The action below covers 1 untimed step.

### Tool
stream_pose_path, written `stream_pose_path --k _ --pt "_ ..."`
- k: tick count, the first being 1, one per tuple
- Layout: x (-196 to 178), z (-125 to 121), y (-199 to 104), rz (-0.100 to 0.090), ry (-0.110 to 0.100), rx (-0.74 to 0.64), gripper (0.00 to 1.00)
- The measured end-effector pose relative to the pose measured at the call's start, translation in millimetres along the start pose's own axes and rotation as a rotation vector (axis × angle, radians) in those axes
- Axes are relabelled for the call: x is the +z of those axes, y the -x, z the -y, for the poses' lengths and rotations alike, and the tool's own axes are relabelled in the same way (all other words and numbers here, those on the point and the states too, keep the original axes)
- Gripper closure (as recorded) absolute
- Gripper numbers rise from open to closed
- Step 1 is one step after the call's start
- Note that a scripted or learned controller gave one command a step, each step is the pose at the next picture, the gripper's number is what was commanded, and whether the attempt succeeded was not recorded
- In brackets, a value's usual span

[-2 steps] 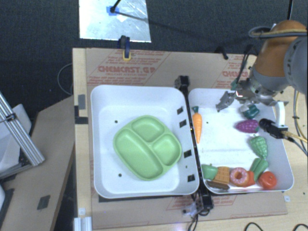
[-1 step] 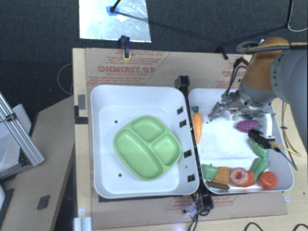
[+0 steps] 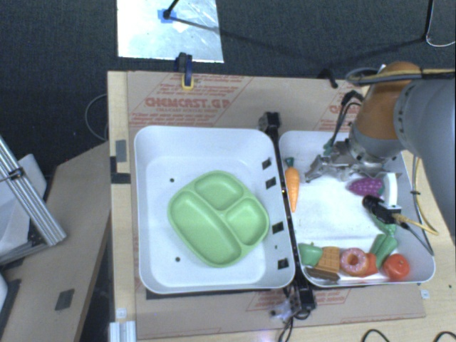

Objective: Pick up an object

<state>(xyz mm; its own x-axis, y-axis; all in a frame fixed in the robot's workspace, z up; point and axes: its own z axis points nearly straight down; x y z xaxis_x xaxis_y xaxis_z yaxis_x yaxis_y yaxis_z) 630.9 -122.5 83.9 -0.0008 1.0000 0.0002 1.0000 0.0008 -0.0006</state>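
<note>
two white bins sit on the surface: the left bin (image 3: 153, 191) holds one green divided plate (image 3: 217, 218). the right bin (image 3: 324, 212) holds one carrot (image 3: 291, 184), one purple grape bunch (image 3: 365, 186), one donut (image 3: 354, 261) and one tomato (image 3: 396, 265). the gripper (image 3: 320, 166) hangs over that bin's back, its jaws spread open and holding nothing.

right bin (image 3: 420, 258) middle open, toys (image 3: 354, 261) crowding its near edge

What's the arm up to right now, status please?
Gripper low over right bin, holding nothing. Carrot just beside it at bin's left wall, grapes on its other side. Green plate alone in left bin.
</note>
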Motion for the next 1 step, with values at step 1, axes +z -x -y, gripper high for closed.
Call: stream_pose_path --k 1 --pt "-12.5 -1.5 0.1 0.0 0.005 0.0 1.0"
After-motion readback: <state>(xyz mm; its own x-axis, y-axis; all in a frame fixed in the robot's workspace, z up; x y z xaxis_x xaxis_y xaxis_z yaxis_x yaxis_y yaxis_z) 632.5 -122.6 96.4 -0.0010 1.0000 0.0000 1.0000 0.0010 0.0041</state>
